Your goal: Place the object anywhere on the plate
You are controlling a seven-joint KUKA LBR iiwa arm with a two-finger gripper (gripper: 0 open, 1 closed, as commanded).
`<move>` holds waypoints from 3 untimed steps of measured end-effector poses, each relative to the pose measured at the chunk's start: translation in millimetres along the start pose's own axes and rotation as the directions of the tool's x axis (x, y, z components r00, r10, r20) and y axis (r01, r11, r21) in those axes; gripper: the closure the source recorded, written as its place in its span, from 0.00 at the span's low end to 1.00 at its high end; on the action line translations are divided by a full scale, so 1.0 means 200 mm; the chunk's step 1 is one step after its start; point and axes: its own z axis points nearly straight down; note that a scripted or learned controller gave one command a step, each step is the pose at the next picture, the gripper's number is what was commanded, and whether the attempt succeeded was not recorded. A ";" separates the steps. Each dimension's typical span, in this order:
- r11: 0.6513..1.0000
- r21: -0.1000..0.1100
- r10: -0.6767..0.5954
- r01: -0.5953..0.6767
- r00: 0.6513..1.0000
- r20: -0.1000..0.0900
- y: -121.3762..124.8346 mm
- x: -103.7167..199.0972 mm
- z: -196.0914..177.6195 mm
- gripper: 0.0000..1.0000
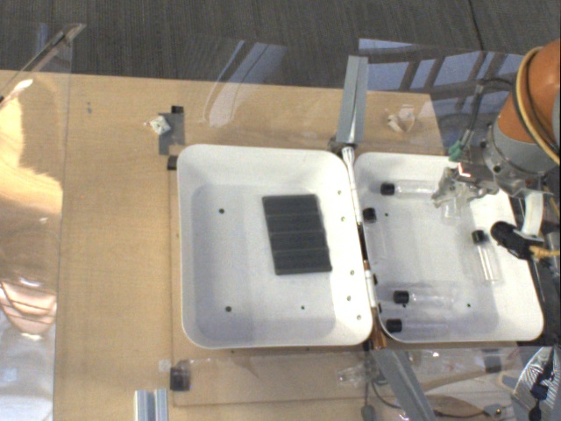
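Observation:
A dark grey ribbed plate [298,233] lies flat in the middle of the left bin [202,261]. Several clear tubes with black caps lie in the right bin [517,323]: one along the back [405,188], one on the right side [485,254], one near the front [425,299]. Two more black caps [369,215] [393,326] sit by the bin's left wall. My gripper [454,189] hangs at the back of the right bin, just past the right end of the back tube. Nothing is visibly held in it.
The grey divider post [353,103] stands behind the seam between the bins. The arm's orange band [536,86] and cables fill the right edge above the right bin. A small black bracket [172,134] sits on the wooden bench behind the left bin.

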 end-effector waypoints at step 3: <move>0.746 0.005 0.666 -0.666 0.746 0.004 -0.03 1.05 0.03 1.00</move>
